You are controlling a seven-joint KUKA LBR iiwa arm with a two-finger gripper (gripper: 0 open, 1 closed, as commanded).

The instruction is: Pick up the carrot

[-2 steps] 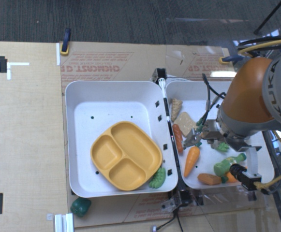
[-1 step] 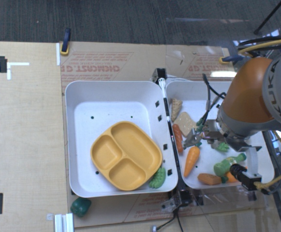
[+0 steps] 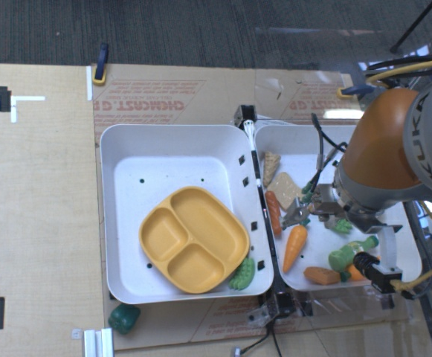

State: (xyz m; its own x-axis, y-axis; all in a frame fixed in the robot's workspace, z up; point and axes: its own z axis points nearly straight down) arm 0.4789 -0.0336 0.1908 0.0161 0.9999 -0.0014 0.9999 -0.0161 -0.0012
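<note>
The carrot [image 3: 294,247] is orange and tapered. It lies in the right bin [image 3: 405,233] near its left wall, with its thick end up and its tip toward the front edge. My gripper [image 3: 300,213] hangs low over the bin just above the carrot's thick end, under the arm's orange band. Nothing shows as lifted off the bin floor.
A reddish sausage [image 3: 274,212] lies left of the carrot, with beige bread pieces [image 3: 285,188] behind it. An orange-red item [image 3: 321,275] and green vegetables [image 3: 342,258] sit at the front right. The left bin [image 3: 119,199] holds a yellow divided plate [image 3: 193,238] and a green vegetable [image 3: 242,274].
</note>
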